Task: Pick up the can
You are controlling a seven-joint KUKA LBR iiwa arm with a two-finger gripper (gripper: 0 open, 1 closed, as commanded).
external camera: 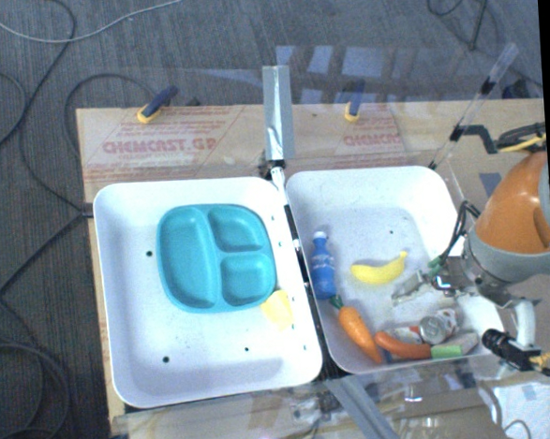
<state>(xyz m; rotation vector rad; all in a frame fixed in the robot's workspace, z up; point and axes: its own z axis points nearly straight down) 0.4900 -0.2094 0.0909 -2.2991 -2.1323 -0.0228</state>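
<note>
Grey carpet surrounds the worktop [185,140]. Gripper [428,286] hovers over the right bin [367,193], just above the can [439,326]. Its grip state: cannot tell.

a teal tray [214,256] sits in the left bin [135,364]; banana [380,270], blue bottle [322,265], carrot [357,333] in the right.

A single fixed camera looked down from above the bench [203,134] at a slant, far enough back to take in both white bins, the left bin [134,355] and the right bin [385,183], side by side. Grey carpet [150,44] with cables lay along the top of the view. The arm [519,220] entered from the right edge.
</note>
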